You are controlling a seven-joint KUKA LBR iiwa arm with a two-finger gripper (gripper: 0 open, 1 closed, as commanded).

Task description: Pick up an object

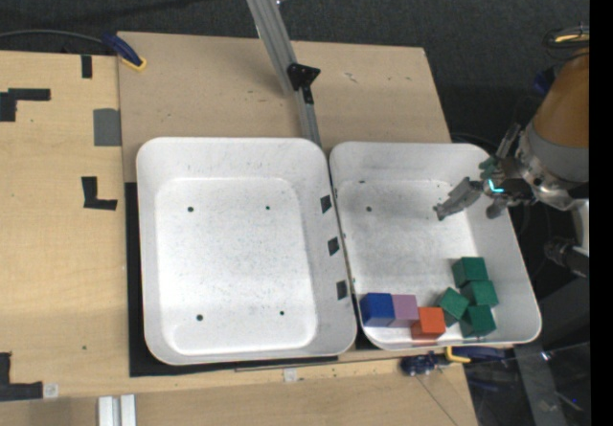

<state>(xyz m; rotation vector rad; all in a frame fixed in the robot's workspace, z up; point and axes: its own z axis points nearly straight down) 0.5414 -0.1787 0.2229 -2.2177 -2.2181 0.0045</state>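
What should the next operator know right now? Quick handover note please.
Claw: above the upper right part of the right bin, nothing visibly held.
Blocks: all in that bin's near corner. Blue block, purple block, orange block, and four green blocks clustered beside them.
Left bin: no blocks.
Done: nothing picked yet.
Left: move down to the block cluster, grasp one, lift.

No readable text, labels, brands or numbers anywhere. Black tape marks on the desk left of the left bin form plain shapes, not letters; blocks carry no print.
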